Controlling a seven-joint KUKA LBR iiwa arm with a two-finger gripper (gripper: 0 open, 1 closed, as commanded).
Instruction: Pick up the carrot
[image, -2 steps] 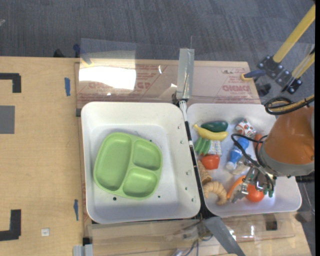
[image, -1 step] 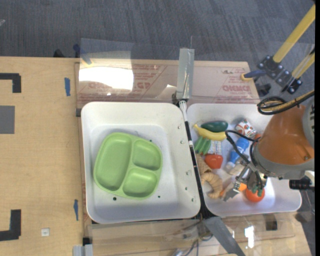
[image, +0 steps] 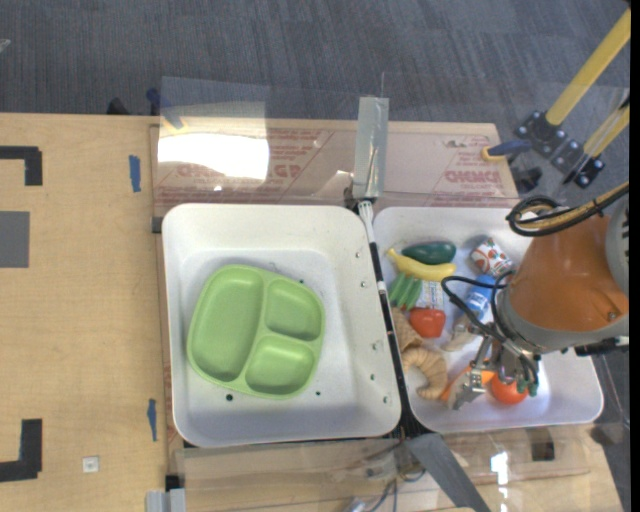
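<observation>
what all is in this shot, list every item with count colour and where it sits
bins: 2, white, side by side on the bench
divided plate: 1, green, left bin
banana: 1, yellow, right bin, top
dark green item: 1, right bin, just above the banana
round item: 1, red and white, right bin, top right
green pieces: a small bunch, right bin, left side
red item: 1, right bin, middle
croissant-like item: 1, tan, right bin, lower left
carrot: 1, orange, right bin, bottom
tomato-like item: 1, red-orange, right bin, bottom
gripper: 1, dark, low over the right bin's bottom items
</observation>
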